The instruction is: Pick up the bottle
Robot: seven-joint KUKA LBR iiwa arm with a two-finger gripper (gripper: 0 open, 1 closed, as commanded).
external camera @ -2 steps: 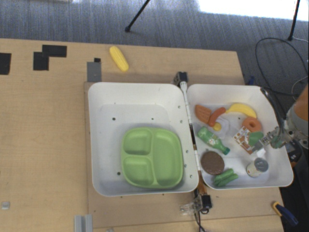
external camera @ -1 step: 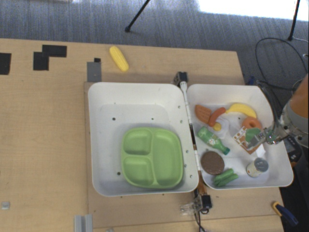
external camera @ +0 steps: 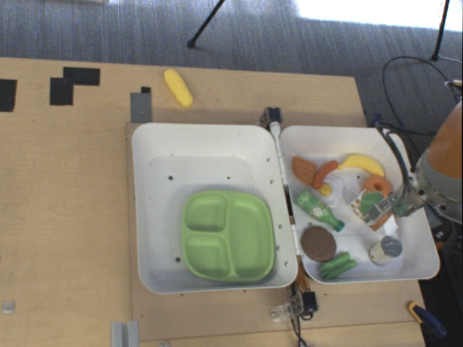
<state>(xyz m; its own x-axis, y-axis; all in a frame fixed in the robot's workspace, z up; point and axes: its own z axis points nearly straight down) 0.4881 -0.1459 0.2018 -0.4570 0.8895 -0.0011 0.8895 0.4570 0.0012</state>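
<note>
Inside the right bin [external camera: 427, 266], green bottle [external camera: 318, 210] among toy food (claw [external camera: 396, 207] state unclear).

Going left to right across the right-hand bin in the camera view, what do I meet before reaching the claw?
Green bottle → brown round disc → yellow banana → small grey can → claw, low over the bin's right side, beside a small orange and green carton.

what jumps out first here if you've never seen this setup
The bright green divided plate sits alone in the left bin. The right bin is crowded with toy food, the green bottle near its middle. A yellow corn cob lies on the bench beyond the bins.
</note>
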